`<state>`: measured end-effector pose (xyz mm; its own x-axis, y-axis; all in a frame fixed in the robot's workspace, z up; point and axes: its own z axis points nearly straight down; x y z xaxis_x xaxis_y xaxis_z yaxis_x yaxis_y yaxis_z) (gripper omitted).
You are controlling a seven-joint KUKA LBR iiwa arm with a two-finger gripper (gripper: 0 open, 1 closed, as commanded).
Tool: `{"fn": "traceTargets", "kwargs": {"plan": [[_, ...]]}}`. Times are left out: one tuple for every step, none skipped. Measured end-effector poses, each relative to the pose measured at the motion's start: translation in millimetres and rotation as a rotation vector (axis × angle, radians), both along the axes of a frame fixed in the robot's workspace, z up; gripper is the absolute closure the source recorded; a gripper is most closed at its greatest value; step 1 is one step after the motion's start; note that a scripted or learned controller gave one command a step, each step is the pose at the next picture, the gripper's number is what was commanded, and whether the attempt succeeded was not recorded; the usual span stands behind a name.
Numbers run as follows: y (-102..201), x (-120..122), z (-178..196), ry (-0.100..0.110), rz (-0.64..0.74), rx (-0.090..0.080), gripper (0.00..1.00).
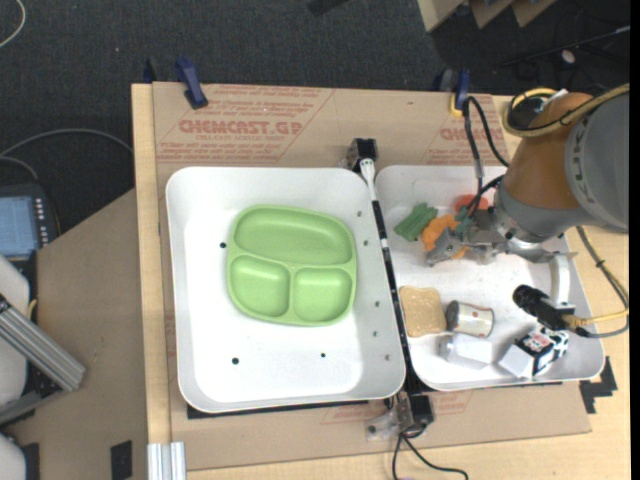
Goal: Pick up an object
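Bins first: the left bin (190,268) carries a green divided plate (291,264); the right bin (580,368) holds your candidates. You look to be at the reach-down step, the gripper (458,250) low beside the orange piece (437,232) and the green piece (414,220). Whether it grips anything, I cannot tell. Your next move probably needs a clean close, then a straight lift.
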<state>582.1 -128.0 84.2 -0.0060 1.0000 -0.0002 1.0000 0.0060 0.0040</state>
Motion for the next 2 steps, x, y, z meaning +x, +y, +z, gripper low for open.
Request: {"fn": "traceTargets", "kwargs": {"plan": [[-3,-2,1,0.002,-0.005,-0.001,0.00],[38,-90,0,0.013,-0.006,0.004,0.00]]}}
